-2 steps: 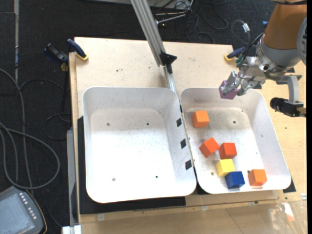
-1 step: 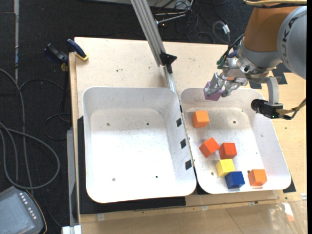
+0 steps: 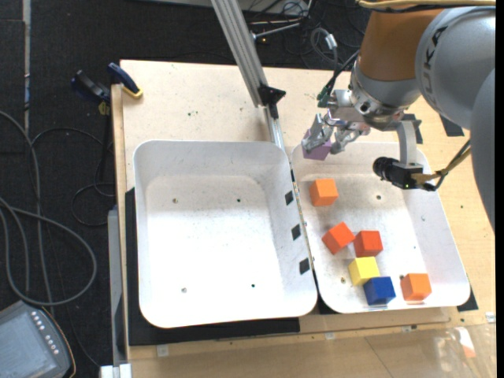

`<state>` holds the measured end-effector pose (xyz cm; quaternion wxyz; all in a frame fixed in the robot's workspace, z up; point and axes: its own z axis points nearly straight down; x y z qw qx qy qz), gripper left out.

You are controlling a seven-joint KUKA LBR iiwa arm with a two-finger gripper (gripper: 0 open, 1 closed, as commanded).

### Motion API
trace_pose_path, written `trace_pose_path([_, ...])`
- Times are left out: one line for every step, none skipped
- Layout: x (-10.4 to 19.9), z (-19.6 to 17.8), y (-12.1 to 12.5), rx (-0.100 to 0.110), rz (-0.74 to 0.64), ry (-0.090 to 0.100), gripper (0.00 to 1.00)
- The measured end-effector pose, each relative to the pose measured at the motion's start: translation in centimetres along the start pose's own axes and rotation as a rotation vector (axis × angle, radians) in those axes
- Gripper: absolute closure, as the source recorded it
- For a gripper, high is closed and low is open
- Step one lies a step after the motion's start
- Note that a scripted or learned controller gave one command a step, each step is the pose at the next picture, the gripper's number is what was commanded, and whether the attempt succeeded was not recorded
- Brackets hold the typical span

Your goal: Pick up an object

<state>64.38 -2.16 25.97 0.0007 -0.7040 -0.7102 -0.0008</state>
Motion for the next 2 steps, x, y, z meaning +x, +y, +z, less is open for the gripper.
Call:
trace_pose_path([5.7,1.7,0.1,0.003,0.001,0.0,1.0])
trace_pose_path([10.8,1.0,-0.5,0.001,0.0,-0.001,1.0])
